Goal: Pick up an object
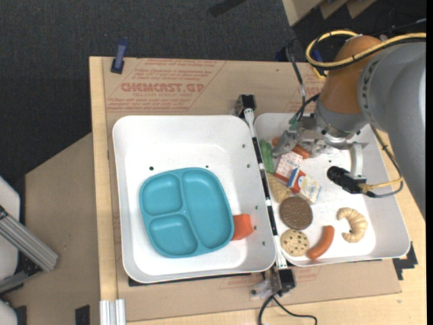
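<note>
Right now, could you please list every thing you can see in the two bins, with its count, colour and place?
divided plate: 1, turquoise, middle of the left bin
orange block: 1, orange, left bin, touching the plate's right edge
carton: 1, red and white, upper left of the right bin
green item: 1, green, right bin, along its left wall
brown disc: 1, dark brown, right bin, below the carton
cookie: 1, tan with dark spots, right bin, near front left corner
sausage: 1, orange-red, right bin, beside the cookie
croissant: 1, tan, right bin, right of the disc
end effector: 1, grey, over the carton area; fingers unclear
</note>
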Tool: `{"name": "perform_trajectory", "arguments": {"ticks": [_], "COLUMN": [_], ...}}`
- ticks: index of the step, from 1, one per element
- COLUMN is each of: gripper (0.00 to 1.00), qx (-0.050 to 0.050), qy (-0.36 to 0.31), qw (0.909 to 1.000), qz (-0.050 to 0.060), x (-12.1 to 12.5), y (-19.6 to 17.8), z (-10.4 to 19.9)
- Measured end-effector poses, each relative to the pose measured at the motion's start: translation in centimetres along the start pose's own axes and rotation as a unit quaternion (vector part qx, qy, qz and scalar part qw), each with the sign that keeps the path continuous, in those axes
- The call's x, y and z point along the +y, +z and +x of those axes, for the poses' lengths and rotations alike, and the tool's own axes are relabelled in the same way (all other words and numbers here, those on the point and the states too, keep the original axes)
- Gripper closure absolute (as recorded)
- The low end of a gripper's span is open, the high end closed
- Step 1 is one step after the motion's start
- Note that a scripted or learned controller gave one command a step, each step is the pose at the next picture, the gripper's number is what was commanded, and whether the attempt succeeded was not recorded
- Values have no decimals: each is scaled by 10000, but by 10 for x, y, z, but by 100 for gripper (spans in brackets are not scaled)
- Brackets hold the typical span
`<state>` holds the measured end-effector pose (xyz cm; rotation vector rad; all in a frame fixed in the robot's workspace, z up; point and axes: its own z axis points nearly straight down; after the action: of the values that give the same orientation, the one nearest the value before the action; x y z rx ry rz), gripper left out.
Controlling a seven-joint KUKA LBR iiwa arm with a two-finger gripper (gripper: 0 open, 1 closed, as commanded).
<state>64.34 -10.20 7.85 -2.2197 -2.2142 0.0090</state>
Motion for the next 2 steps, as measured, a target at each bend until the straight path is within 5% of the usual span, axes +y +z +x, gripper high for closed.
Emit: {"name": "perform_trajectory", "arguments": {"ticks": [2], "gripper": [0], "qx": [3], "qy": [6], "qw": [10000], "qz": [-17], "x": [-92], "y": [-5], "z": [-20]}}
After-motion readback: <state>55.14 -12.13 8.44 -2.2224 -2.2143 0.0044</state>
